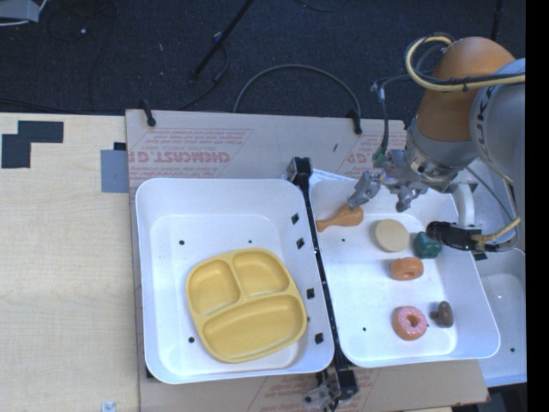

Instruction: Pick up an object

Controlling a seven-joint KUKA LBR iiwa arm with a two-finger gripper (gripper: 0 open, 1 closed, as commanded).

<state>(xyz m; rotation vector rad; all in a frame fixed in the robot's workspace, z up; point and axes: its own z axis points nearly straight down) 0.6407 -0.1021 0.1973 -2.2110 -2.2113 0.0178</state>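
The tool (383, 194) hangs over the far edge of the right bin (358, 294), its two fingers (364, 189) spread apart with nothing between them. The left fingertip sits just beside the upper end of a tan drumstick-shaped piece (340, 219), which lies slanted on the bin floor close to the divider between the bins; whether the two touch cannot be told.

Just to the right of that piece, below the tool, lies a cream round disc (391, 235). A teal lump (426, 245) rests right beside the disc, toward the bin's right wall. Nearer the camera, an orange doughnut (407, 269) lies just below the disc. Further toward the near rim, a pink doughnut (410, 323) lies with a small brown piece (442, 314) close at its right.

The left bin (163, 230) holds a yellow divided plate (247, 303), turned at an angle in its near half. Both bins stand on a cardboard sheet (197, 144) with red print, which lies on the pale wooden tabletop (60, 273).
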